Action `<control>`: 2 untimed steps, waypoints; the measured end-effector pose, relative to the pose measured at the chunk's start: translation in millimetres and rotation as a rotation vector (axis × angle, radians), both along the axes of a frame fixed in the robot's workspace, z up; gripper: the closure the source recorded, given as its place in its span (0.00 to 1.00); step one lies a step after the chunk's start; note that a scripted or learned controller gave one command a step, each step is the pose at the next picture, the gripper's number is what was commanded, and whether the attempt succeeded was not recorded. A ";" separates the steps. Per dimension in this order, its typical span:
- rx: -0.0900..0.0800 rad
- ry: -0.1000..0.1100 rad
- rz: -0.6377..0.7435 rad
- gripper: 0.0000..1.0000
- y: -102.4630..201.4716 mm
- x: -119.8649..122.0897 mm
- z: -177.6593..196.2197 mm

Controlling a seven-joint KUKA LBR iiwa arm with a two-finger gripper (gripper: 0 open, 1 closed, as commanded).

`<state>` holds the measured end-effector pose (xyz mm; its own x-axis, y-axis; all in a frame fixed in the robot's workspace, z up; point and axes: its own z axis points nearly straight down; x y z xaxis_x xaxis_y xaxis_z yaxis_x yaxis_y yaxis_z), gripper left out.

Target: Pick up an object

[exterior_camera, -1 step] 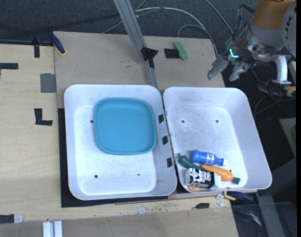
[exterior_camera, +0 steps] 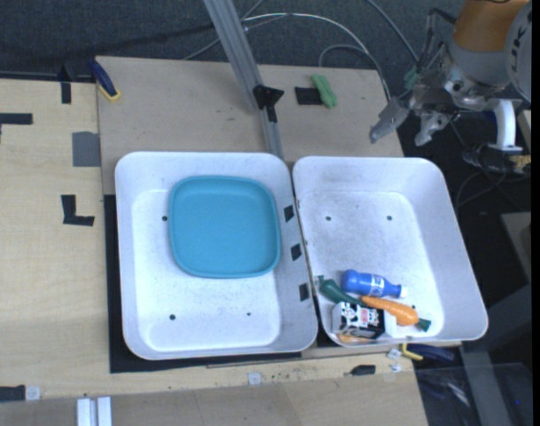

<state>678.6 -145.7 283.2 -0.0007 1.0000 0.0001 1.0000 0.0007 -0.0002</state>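
Two bins side by side on the desk, the claw beyond the right one

The claw (exterior_camera: 403,124) hung past the far edge of the right bin (exterior_camera: 434,202). Well to the near side of the claw, in that bin's near corner, a bottle (exterior_camera: 371,284), a carrot (exterior_camera: 389,308) and a small carton (exterior_camera: 356,318) lay bunched together. Far to the claw's left, a plate (exterior_camera: 223,226) lay in the left bin (exterior_camera: 136,238).

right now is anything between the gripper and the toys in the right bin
Nothing visible. The gripper hangs above the right bin's far rim, and bare bin floor lies between it and the blue bottle and orange carrot piled in the near corner.
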 end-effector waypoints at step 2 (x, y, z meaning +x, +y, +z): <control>0.000 0.005 -0.001 0.00 -11.5 0.8 -97.4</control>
